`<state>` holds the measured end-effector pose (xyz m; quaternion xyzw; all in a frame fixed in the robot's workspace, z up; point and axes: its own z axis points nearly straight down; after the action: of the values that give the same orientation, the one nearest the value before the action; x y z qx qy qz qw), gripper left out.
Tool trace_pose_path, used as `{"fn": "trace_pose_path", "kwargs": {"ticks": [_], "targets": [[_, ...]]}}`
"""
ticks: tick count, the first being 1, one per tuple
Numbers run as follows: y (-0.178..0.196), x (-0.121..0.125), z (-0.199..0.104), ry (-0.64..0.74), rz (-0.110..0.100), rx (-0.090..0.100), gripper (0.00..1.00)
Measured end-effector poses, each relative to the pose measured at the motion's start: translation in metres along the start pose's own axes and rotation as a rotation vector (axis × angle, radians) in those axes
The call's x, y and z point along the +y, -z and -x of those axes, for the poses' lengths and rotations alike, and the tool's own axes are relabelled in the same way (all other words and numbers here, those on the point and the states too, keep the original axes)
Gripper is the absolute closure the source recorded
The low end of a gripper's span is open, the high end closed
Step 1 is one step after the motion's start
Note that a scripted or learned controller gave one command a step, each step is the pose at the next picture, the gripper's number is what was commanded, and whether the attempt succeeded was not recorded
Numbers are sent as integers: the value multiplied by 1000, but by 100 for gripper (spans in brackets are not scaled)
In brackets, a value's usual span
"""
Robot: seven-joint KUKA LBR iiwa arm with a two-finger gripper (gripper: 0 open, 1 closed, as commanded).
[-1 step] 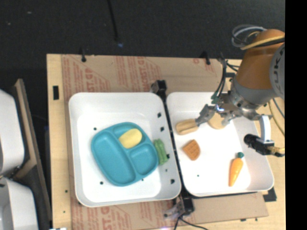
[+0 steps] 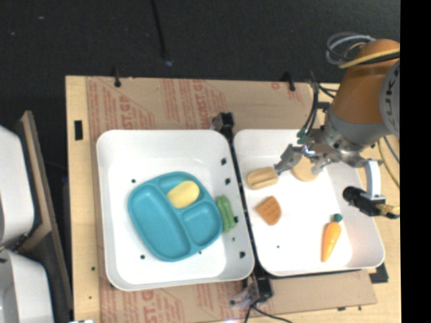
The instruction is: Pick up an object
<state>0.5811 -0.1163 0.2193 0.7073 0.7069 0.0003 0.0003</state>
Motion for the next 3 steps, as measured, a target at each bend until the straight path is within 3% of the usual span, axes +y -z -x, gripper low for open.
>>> {"fn": "trace_pose_path", "kwargs": {"ticks": [2, 3], "targets": [[-109, -3, 13, -1, -6, 1, 0], [-119, -4, 13, 0, -1, 0, 0]]}}
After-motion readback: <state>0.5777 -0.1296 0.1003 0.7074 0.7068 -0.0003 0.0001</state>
